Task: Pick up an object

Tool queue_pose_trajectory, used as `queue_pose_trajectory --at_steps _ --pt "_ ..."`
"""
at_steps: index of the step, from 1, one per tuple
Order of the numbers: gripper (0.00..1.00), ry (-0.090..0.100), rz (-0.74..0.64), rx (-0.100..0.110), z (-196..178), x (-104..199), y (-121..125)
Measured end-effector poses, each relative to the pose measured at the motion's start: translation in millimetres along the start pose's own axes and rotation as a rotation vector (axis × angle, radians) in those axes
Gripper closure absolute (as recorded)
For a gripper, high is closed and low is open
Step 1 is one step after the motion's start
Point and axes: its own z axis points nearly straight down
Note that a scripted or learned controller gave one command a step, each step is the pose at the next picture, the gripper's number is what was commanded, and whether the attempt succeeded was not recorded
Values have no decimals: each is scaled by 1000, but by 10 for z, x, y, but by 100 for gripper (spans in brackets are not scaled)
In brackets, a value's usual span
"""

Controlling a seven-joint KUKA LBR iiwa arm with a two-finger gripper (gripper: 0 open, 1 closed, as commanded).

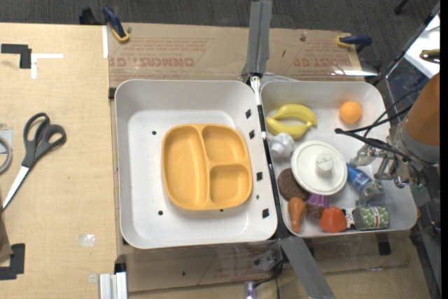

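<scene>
The right bin (315,85) holds a yellow banana (290,119), an orange ball (350,111), a round white lidded dish (319,167), a crumpled white piece (281,145), a brown disc (288,184), an orange drumstick-shaped toy (297,212), a purple piece (317,203), a red tomato-like toy (333,220), a green-labelled can (371,217) lying on its side and a small blue item (358,177). My gripper (379,168) hangs low at the bin's right side, just right of the blue item and above the can. Nothing is visibly held in it.
The left bin (136,171) holds a yellow divided plate (207,166). Scissors (33,145) lie on the bench at far left. Blue clamps (116,24) pin cardboard behind the bins. Cables run from the arm (425,124) over the right bin's rim.
</scene>
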Motion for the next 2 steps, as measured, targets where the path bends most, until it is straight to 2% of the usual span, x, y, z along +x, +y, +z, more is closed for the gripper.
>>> queue_pose_trajectory --at_steps 1,2 --pt "0 -3 104 -1 -12 -1344 533" --pt "100 -10 101 1 -126 -1364 539"
